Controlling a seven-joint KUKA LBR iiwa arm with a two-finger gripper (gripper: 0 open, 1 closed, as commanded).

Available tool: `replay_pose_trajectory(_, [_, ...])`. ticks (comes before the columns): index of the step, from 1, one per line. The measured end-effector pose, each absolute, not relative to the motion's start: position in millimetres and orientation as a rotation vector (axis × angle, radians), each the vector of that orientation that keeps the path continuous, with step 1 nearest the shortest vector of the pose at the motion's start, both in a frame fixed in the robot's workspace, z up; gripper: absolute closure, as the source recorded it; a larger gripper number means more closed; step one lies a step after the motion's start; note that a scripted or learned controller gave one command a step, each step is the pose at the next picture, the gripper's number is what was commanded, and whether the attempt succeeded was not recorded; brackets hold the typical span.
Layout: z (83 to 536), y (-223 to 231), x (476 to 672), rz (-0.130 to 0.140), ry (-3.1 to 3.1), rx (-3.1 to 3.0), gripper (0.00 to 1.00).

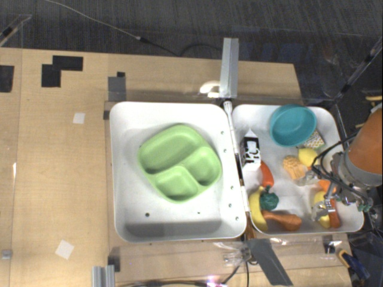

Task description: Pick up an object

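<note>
The left bin [128, 160] holds a green divided tray [179, 161] lying tilted across its floor. The right bin [239, 119] holds a teal bowl [292, 125] at the far end, a black-and-white tag [251, 150] by the divider, and small toy foods: a yellow lemon [307, 156], a ridged orange piece [292, 167], a banana [258, 210] and a carrot [282, 220]. The gripper [326, 207] reaches down into the bin's near right corner among small orange and yellow pieces [330, 219], which look glossy and toy-like.
</note>
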State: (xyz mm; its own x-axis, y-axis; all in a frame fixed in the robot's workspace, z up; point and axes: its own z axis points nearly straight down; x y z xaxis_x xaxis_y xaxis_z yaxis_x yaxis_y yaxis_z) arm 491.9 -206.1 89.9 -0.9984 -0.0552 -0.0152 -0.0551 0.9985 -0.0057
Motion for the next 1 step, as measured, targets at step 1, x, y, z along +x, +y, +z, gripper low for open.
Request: replay_pose_trajectory(1, [104.1, -204.8, 497.6, -0.016, 3.109, -0.099, 1.0])
